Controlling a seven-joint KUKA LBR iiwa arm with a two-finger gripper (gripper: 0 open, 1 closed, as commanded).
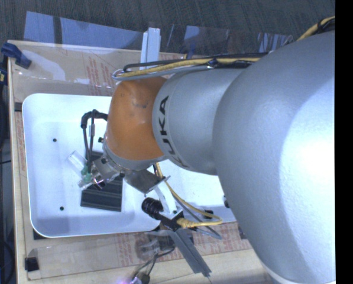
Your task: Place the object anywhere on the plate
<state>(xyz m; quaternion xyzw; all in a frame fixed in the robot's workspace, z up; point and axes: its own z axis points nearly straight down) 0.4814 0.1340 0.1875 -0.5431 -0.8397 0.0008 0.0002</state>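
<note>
Over the left white bin, the grey arm with its orange band covered most of the bench, its pincer low beside a dark ribbed block. Whether the pincer was open I could not tell. Bare bin floor lay toward the left rim.

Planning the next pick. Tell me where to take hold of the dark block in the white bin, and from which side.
Grip the dark block across its two long edges, mid-length, coming straight down. It lies flat on the white bin floor, so only a top approach likely reaches its sides, and that span is narrower.
</note>
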